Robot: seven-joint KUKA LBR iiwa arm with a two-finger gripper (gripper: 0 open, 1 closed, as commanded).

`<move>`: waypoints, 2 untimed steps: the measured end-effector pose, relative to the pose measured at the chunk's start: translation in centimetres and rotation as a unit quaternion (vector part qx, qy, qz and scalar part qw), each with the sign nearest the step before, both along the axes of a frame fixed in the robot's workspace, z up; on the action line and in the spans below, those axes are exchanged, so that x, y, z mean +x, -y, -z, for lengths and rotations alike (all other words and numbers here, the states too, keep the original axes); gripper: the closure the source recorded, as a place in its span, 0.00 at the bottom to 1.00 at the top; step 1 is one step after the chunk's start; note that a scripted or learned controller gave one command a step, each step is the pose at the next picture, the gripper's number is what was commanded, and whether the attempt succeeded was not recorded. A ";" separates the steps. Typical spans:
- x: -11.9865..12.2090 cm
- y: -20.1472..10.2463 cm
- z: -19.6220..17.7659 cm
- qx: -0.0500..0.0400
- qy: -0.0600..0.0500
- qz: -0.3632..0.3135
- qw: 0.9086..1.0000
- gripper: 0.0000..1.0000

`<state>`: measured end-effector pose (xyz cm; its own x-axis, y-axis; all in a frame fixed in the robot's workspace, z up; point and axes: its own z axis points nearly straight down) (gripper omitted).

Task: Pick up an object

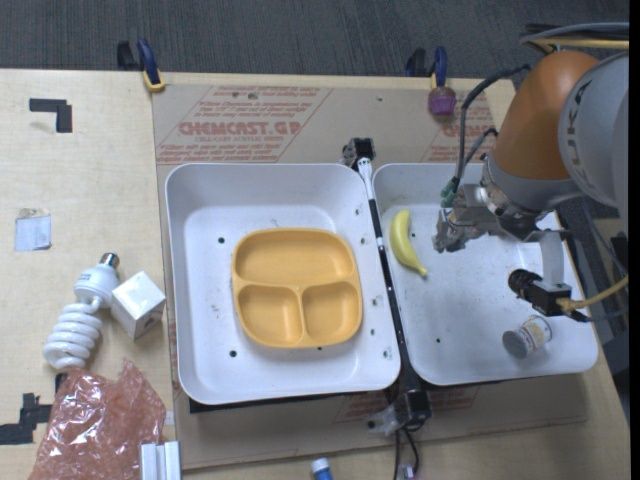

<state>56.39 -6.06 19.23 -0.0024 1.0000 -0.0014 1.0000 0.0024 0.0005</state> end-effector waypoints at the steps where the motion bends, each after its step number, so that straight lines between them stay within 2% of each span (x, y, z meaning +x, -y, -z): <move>1: 0.0 0.0 0.0 0.000 0.000 0.000 1.000 0.00; 2: -0.6 4.7 10.0 0.000 -0.001 0.001 1.000 0.00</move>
